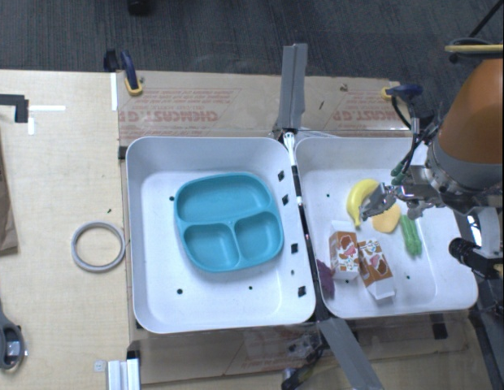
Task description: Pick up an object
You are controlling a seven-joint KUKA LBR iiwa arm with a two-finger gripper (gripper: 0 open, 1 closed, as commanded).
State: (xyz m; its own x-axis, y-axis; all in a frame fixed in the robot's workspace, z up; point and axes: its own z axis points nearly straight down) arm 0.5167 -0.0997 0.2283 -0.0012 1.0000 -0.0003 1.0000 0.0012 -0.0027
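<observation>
1. Currently the end effector [380,204] sits low in the right bin [447,287], just beside the banana [359,198] and the orange wedge [387,221]. Nothing is visibly between its parts; whether it is open or closed I cannot tell at this resolution.
2. Progress, judged: pick not done. No object is lifted clear of the bin floor. The approach looks complete or nearly so; grasp and lift are left.
3. Likely target: banana or wedge, both touching or nearly touching the tool tip. I cannot say which.
4. Right bin contents: banana at upper middle, wedge just below and right of it, a green piece [411,237] to the right of the wedge, two cartons [360,260] lying flat side by side near the front, a small purple item [324,271] at the left wall.
5. Left bin [146,242] contents: one teal tray [228,221] with three compartments, upright, nothing in them.
6. Counter [49,185] outside the bins: a ring [98,245] to the left, scissors [6,340] at the lower left edge.
7. Risk, judged: the banana and wedge are crowded together, so a closure may catch both or push one aside.
</observation>
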